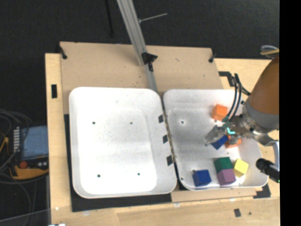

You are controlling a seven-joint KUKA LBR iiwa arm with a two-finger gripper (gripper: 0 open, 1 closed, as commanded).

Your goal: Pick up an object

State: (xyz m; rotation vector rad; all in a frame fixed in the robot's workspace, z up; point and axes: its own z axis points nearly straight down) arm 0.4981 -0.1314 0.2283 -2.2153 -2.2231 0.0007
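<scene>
Matte blue cube (201,177) sitting at the right bin's (188,108) near rim, purple (226,176), green (223,164), yellow (241,167) blocks clustering beside it, gripper (220,136) hovering over a blue block (218,143), grip state unclear, orange cube (219,111) resting behind.

Looked like a robotics lab test cell: bare plywood tabletop (188,55) over black floor, two shallow white plastic bins (117,140) side by side, slanted aluminium mast (134,27), loose cables and a blue-and-orange control box (30,149) at left, grey-and-orange industrial arm (265,95) reaching in.
</scene>
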